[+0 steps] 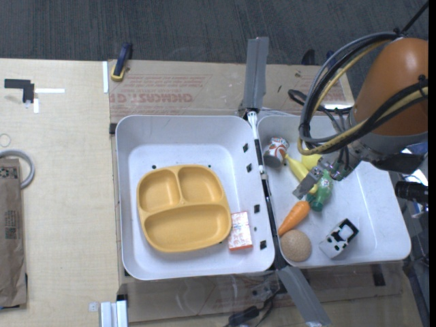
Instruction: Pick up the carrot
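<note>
I see the grey metal gripper [312,181] low in the right white bin [381,247], near the middle of it. I cannot tell how the gripper is set, because the big grey arm with the orange band [395,87] and its black and yellow cables [327,80] hang over it.

The gripper tip sits right at a small green toy [321,191] and beside a yellow banana-shaped toy [298,165]. Just below the tip lies the orange carrot with a pointed end [294,216]. It lies slanted near the left wall of the right bin, with its point aimed at the front left corner. It is not lifted up.

Touching the carrot's point, in the front left corner, is a round tan ball [296,245]. A black and white blocky toy [338,238] sits near the front edge of that bin. A small red and white toy [276,150] rests near the back left corner.

In the left white bin [136,142] I see a yellow plastic tray with three parts [184,208], close to the front. A small red and white box [240,231] leans against the tray's right side.
</note>
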